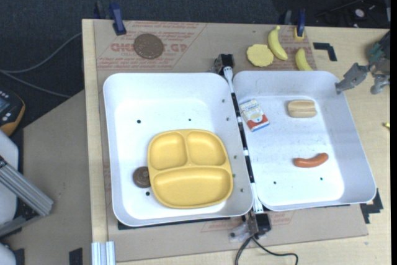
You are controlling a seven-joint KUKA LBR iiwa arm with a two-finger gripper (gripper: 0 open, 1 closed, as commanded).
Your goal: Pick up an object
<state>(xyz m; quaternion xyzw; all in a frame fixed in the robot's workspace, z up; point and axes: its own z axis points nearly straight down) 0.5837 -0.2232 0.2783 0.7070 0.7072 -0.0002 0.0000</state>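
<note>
My gripper (363,82) hangs at the far right, over the back right corner of the right bin (347,183). Its two grey fingers stand apart, open, with nothing between them. Inside that bin lie a tan bread roll (301,108), a red-brown sausage (310,161) and a small white, red and blue carton (253,115). The roll is the nearest of these, a short way left of the gripper and nearer the front. The left bin (124,102) holds a yellow divided plate (189,167) with a brown round cookie (142,177) beside its left edge.
On the bench behind the right bin lie two yellow bananas (278,43) (302,59) and a yellow round piece (260,55). A brown disc (148,45) rests behind the left bin. Blue clamps (116,18) (300,23) grip the bench's back edge.
</note>
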